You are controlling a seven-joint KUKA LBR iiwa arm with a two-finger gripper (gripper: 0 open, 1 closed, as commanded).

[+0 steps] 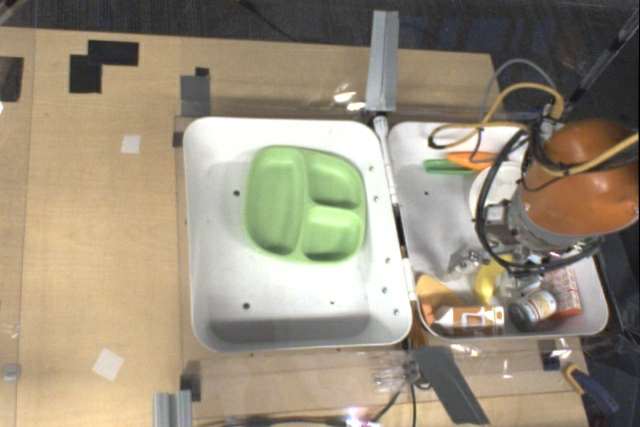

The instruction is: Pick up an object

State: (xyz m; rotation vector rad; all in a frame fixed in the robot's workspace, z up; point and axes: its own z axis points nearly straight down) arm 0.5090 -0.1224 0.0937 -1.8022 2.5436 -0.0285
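The arm reaches into the right bin [430,215], its orange band [580,180] above the wrist. My gripper [497,267] hangs low over the bin's front part, right above a small yellow object [485,285]. Nearby lie a brown bottle with a white label [470,318], a small jar with a dark lid [533,309] and a red packet [568,290]. A tan-orange piece [432,291] rests at the bin's front left. The arm hides the bin's middle and right.
A green sectioned plate [303,203] sits in the left bin [215,295]. At the back of the right bin lie a green stick [447,166] and an orange stick [470,156]. Cables [515,100] loop above the arm. A metal post [382,60] stands between the bins.
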